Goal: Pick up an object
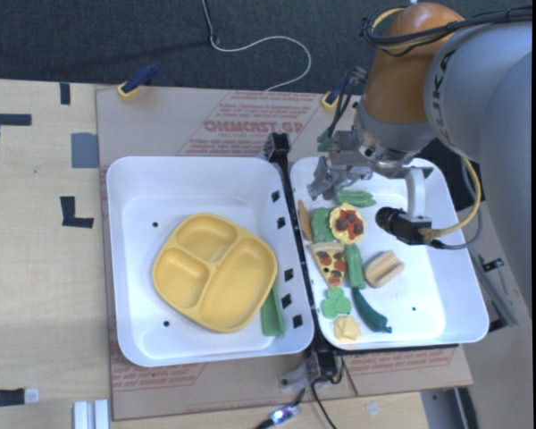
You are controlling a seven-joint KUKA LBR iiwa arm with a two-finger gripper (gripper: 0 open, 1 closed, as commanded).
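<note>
The right bin (447,315) holds a heap of toy food: a round yellow piece with red topping (347,223), a pizza slice (329,261), a tan bun (383,268), a green pod (353,266), a dark green cucumber (369,312), a broccoli piece (336,304), a yellow lump (347,329) and a green leaf (358,198). My gripper (333,184) hangs low over the back left of this bin, just behind the round yellow piece and beside the leaf. I see nothing lifted in it.
The left bin (134,195) carries a yellow divided plate (214,271) and a green strip (271,316) against its right wall. A black divider (286,231) runs between the bins. A black cable part (402,224) hangs over the right bin. The grey arm (482,70) fills the upper right.
</note>
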